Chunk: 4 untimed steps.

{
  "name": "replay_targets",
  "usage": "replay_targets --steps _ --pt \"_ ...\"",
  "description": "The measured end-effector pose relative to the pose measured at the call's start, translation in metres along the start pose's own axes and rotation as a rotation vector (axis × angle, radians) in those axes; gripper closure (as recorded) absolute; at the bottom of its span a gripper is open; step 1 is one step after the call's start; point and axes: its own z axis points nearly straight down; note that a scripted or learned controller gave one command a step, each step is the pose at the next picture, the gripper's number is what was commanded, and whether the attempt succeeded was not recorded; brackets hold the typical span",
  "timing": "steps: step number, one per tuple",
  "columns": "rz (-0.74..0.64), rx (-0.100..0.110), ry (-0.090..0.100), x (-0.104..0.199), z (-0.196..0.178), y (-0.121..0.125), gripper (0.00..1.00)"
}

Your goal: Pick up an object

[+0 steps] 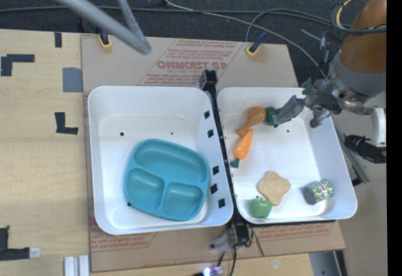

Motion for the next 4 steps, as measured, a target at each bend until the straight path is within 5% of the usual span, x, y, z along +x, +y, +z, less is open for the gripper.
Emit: replay_targets --steps 1,4 --pt "-0.003 -0.011 -0.002 0.0 -0.006 0.002 0.0" --pt "-0.002 -0.005 -0.001 0.011 0.181 -0.004 0.0"
